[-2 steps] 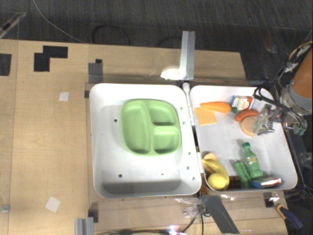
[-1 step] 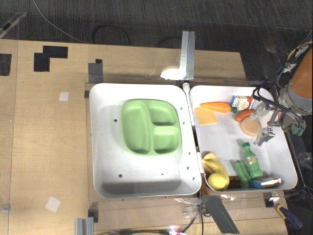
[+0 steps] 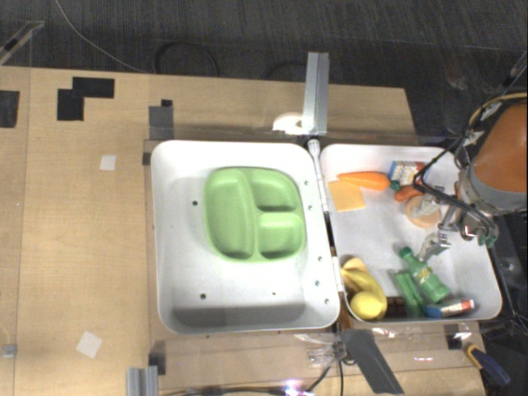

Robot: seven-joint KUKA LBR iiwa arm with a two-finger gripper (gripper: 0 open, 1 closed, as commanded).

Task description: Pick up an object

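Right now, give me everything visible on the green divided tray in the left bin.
The green tray is a pale green, matte, plastic-looking plate with rounded corners, moulded into three compartments: one long section on its left side and two smaller ones stacked on its right. It lies flat, right side up, slightly rotated, on the floor of the left white bin, a bit above the bin's centre. Its compartments hold nothing. It touches only the bin floor and stands apart from the bin walls.
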